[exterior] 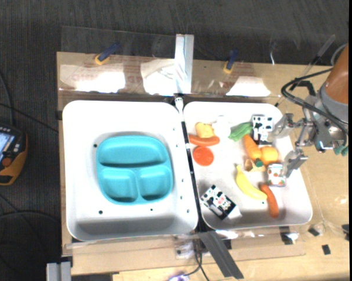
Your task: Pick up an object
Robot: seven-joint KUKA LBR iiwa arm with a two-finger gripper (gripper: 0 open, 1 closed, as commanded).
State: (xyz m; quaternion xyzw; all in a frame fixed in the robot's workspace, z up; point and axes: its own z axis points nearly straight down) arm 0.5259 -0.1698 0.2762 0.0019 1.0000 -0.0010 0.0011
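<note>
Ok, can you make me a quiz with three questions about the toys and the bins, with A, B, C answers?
1. Where is the blue tray?
A. in the left bin
B. in the right bin
C. on the floor

2. What colour is the banana?
A. purple
B. yellow
C. blue

3. How does the gripper stand?
A. over the right bin, above the toys
B. inside the blue tray
C. over the tablet at the far left

Answers:
1 A, the tray lies in the left bin.
2 B, the banana is yellow, beside a red sausage.
3 A, it comes in from the right, over the right bin's right side.
</note>
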